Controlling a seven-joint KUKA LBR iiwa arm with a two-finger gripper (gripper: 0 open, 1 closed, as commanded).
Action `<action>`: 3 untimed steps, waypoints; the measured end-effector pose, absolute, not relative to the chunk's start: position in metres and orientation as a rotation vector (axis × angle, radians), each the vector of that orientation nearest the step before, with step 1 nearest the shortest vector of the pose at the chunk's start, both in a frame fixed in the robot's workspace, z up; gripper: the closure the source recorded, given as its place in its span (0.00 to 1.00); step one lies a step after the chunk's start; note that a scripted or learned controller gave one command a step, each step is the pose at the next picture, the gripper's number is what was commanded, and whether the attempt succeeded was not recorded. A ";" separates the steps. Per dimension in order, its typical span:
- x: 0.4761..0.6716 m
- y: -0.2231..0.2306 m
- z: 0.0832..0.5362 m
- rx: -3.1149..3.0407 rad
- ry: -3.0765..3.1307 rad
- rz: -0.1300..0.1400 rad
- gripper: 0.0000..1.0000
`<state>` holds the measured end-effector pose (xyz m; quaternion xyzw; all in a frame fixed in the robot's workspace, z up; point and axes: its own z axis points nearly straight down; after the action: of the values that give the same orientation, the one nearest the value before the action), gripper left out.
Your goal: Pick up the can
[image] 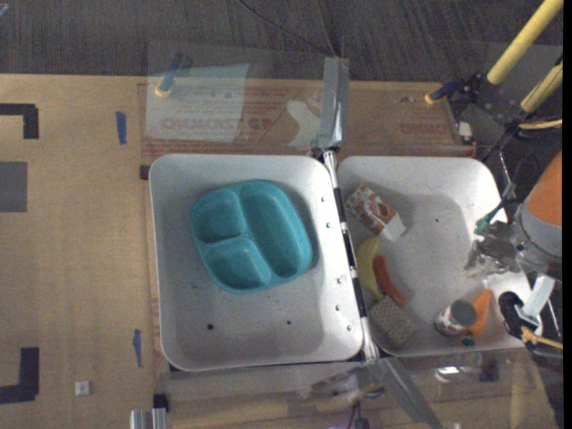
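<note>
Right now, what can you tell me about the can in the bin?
The can is small and round, with a grey, metal-looking top facing up, so it seems to stand upright. It sits near the front right corner of the right bin. An orange thing lies right against its right side. The label is too small to read.

Even, fairly bright overhead light washes the two white bins (170,266) pale, with soft shadows under the teal plate (253,235). The clear sheet (201,101) at the top shows faint glare. The picture is slightly soft and grainy, blurring the small objects
</note>
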<state>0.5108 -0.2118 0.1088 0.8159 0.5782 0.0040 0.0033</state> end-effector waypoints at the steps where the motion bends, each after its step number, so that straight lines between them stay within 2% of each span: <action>1: 0.511 -0.210 0.109 2.558 1.816 0.014 0.00; 2: 0.483 -0.201 0.088 2.451 1.954 0.010 0.00; 3: 0.482 -0.207 0.099 2.457 1.938 0.011 1.00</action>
<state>0.4823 -0.2066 0.0992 0.7850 0.6194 0.0036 0.0062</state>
